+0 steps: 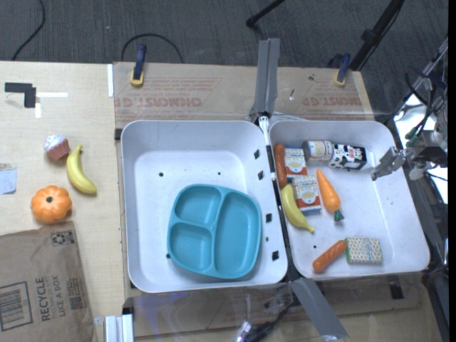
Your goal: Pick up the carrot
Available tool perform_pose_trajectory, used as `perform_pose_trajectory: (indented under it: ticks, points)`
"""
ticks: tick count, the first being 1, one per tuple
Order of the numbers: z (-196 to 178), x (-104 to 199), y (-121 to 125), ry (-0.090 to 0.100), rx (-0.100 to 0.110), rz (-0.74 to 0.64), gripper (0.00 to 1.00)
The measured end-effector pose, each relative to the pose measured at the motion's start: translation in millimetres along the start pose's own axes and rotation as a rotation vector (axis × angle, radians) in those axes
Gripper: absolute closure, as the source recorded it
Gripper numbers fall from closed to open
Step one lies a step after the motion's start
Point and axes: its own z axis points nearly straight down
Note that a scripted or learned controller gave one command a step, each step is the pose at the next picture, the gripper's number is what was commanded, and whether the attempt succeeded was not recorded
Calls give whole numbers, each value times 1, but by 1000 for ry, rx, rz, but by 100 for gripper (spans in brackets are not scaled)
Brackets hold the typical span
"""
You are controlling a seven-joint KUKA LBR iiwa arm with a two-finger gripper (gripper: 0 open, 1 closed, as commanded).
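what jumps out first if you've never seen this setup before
The big blue divided plate lying alone in the left bin draws the eye first. Next comes the crowded right bin, where toy food is packed along its left side: a carrot, a banana, small cartons and a second orange piece near the front. The end effector hangs at that bin's far right edge, away from the carrot.

Dark grey carpet [178,13] is seen beyond the bench, crossed by black cables [28,27] and stand legs [385,20]. A wooden benchtop [43,112] is spread far left of the claw [390,162].
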Motion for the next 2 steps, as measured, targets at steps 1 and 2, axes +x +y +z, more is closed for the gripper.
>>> perform_pose_trajectory:
  ticks: [1,2]
  points:
    - [143,11,19,-2,-7,157,0]
    - [168,80,45,-1,0,210,0]
